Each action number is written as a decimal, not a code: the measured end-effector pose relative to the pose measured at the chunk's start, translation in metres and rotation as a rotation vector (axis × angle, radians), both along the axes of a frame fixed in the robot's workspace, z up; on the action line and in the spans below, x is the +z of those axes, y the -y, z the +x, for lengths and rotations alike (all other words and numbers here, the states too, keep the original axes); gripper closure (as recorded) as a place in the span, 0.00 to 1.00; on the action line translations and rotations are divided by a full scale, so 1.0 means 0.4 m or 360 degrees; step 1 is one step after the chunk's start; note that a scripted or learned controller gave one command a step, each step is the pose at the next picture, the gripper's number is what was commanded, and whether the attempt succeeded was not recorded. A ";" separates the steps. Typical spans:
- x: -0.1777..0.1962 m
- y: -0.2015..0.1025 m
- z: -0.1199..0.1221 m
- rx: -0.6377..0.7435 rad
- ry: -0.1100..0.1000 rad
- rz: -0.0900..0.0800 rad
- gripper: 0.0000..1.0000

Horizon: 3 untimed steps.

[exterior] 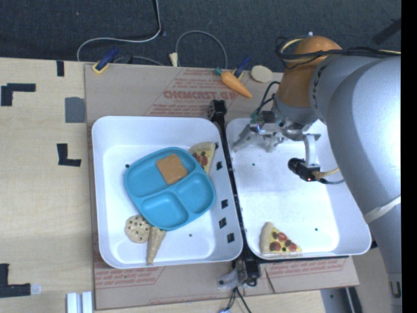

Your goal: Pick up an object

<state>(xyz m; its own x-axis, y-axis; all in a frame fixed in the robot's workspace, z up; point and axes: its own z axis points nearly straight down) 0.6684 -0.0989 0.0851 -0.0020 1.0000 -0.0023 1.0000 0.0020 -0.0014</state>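
From above, the grey arm [365,109] reaches in from the right, its orange band [306,70] bent over the far edge of the right bin [326,201]. The gripper [264,134] hangs low over that bin's far left corner; whether it is apart or together cannot be told. A pizza slice [279,238] lies near the right bin's near edge, well apart from the gripper. In the left bin [107,175] a blue tray [171,191] carries a cracker [172,168], with a cookie [137,228] just beside it.
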 end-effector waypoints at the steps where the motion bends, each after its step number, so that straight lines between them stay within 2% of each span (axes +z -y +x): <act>1: 0.002 -0.009 -0.017 -0.0002 0.0006 0.0000 0.00; 2: 0.002 0.030 -0.016 -0.0001 0.0007 0.0003 0.00; 3: 0.001 0.001 0.001 0.0000 0.0004 0.0000 0.00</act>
